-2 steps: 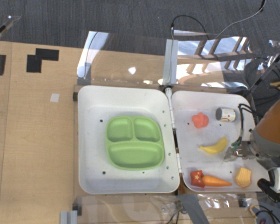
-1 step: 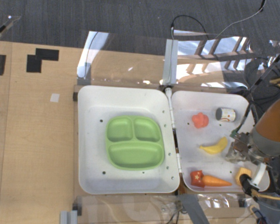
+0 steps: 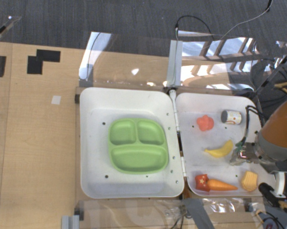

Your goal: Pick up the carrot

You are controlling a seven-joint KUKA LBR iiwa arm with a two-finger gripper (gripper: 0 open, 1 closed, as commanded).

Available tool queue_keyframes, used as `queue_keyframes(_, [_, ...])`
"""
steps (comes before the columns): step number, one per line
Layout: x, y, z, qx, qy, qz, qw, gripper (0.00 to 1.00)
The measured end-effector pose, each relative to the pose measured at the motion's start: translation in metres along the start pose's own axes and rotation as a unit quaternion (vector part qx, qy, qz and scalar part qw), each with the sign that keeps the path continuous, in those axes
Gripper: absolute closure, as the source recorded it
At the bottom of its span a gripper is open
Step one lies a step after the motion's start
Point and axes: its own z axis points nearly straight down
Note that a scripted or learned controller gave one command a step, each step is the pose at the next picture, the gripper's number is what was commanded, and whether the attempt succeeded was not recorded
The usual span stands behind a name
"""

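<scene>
Camera view, task object: long tapered orange plastic carrot (image 3: 221,185) lies flat near the front wall of the right shallow white bin (image 3: 192,137), tip pointing right.
Pincer: my two-finger gripper (image 3: 238,156) hangs above the carrot's spot, beside the curved yellow toy banana (image 3: 220,150); I cannot tell how it stands, open or closed.
Step in hand: reach and descend; nothing is held, by my judgement.
How to do it well: I should move toward the front wall, centre over the thick middle, and close across the narrow width.
Risk: the red toy pepper (image 3: 202,182) touches the carrot's blunt end; the yellow ridged corn piece (image 3: 249,181) sits just beside the tip.
Surfaces: smooth, glossy plastic, likely slippery.
Left bin: a green three-compartment plate (image 3: 138,146).
</scene>
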Motion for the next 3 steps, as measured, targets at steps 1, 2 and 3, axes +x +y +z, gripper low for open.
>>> queue_keyframes(1, [0.0012,0.0026,-0.0084,0.000,0.000,-0.004,1.0000,1.00])
queue_keyframes(2, [-0.0071,0.0011,0.0003,0.004,0.007,0.009,0.9999,1.00])
queue_keyframes(3, [-0.0057,0.0037,-0.0082,0.003,0.007,0.004,1.0000,1.00])
